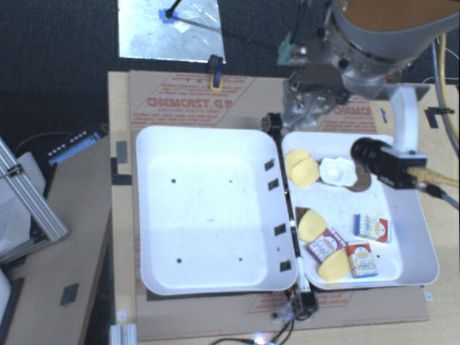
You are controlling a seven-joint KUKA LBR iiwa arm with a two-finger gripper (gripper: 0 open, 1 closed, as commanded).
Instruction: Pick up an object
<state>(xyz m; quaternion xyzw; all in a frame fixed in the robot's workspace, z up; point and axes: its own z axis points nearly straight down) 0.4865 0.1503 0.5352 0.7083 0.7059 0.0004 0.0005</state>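
- Tool [310, 105] hangs beyond the right bin [420, 254]; its state I cannot tell.
- Small carton [371, 227]: likely light, stiff; pinch its flat sides.

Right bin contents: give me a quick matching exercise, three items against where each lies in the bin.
Items:
1. white round piece
2. blue and white packet
3. red packet

Places:
A. near the bin's front, between two yellow pieces
B. far end, beside the brown disc
C. right of the bin's middle, toward the outer wall

Pairs: 1-B, 2-C, 3-A
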